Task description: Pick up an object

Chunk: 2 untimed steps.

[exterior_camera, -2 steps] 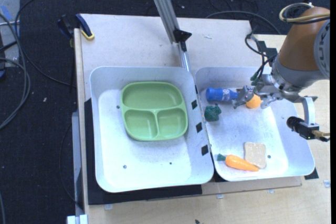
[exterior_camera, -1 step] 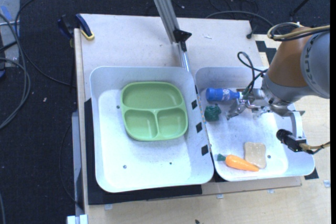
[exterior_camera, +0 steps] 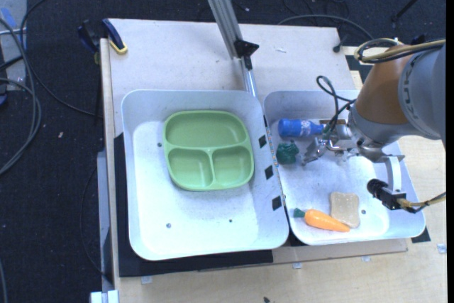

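In the right bin (exterior_camera: 369,230) lie a blue bottle (exterior_camera: 298,128) at the far left, a small dark green object (exterior_camera: 286,152) just below it, a tan slice of bread (exterior_camera: 345,208) and an orange carrot (exterior_camera: 325,221) near the front. My gripper (exterior_camera: 316,150) reaches in from the right, low over the bin floor, just right of the green object and below the bottle. Its metal fingers (exterior_camera: 312,152) look parted, with nothing seen between them.
The left bin (exterior_camera: 142,223) holds a light green divided plate (exterior_camera: 209,150). A slanted metal pole (exterior_camera: 223,3) rises behind the bins. Black cables (exterior_camera: 328,90) loop above the gripper, and the arm's grey and orange body (exterior_camera: 397,99) covers the right bin's far right.
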Motion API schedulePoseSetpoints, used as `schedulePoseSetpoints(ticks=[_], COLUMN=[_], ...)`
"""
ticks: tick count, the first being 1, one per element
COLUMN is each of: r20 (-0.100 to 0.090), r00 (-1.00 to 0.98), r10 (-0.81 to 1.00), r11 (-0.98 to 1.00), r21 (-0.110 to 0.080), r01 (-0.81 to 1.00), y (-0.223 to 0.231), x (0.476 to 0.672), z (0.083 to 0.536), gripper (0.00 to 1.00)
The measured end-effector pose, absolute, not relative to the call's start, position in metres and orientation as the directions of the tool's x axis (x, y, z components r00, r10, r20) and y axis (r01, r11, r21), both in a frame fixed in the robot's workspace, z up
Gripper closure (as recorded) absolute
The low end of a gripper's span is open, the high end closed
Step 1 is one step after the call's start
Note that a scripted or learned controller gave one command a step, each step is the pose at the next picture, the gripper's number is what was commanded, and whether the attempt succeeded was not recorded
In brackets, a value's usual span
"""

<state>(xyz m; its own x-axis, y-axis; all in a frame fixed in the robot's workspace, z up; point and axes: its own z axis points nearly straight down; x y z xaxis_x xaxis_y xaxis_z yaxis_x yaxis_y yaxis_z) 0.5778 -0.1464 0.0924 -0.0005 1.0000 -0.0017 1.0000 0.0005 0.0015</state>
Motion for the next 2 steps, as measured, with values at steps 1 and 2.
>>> schedulePoseSetpoints(ticks=[1,2], r20=[-0.005,-0.002], r00=[0.001,-0.002], r10=[1.000,1.000], r11=[-0.001,0.002], r21=[0.006,0.006], r01=[1.000,1.000], y=[-0.148,-0.144], x=[0.579,0.584], z=[0.105,0.168], gripper=[1.00,1.00])
